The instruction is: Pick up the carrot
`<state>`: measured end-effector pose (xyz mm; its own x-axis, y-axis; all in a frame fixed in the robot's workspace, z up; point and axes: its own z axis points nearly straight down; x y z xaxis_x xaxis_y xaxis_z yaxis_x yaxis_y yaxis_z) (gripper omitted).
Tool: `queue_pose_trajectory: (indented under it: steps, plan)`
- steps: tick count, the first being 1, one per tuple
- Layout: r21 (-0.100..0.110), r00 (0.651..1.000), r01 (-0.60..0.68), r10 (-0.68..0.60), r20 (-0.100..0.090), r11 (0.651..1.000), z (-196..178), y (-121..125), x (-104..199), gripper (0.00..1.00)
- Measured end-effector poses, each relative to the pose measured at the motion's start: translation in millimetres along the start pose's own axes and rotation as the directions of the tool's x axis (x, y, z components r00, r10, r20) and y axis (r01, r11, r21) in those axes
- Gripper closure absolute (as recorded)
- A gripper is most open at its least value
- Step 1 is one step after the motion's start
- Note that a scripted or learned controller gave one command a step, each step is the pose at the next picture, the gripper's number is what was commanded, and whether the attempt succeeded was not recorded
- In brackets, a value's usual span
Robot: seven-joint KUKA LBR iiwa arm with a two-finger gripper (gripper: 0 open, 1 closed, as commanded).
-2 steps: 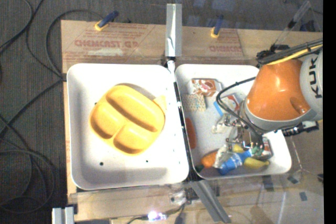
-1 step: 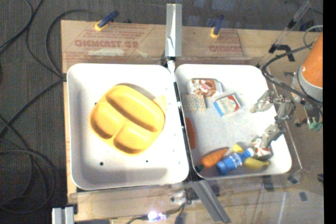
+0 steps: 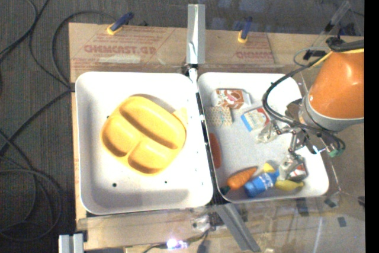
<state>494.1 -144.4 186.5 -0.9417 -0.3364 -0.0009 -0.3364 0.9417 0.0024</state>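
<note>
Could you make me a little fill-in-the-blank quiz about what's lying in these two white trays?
1. The yellow divided plate lies in the ____ bin.
2. The carrot lies in the right bin, near its ____ edge.
3. Right beside the carrot lies a small bottle coloured ____.
4. The gripper hangs above the ____ bin.

Missing words: left; front; blue; right
</note>
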Motion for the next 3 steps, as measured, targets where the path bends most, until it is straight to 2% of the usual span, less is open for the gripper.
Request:
queue_pose_trajectory:
  steps: [1,2,3]
  plan:
    - [0.001,0.854,0.521,-0.521,0.003,0.854,-16,47,-20,0.0]
    - [-0.001,0.586,0.81,-0.81,0.001,0.586,-3,75,-22,0.0]
    - [-0.002,0.287,0.958,-0.958,0.004,0.287,89,37,-2,0.0]
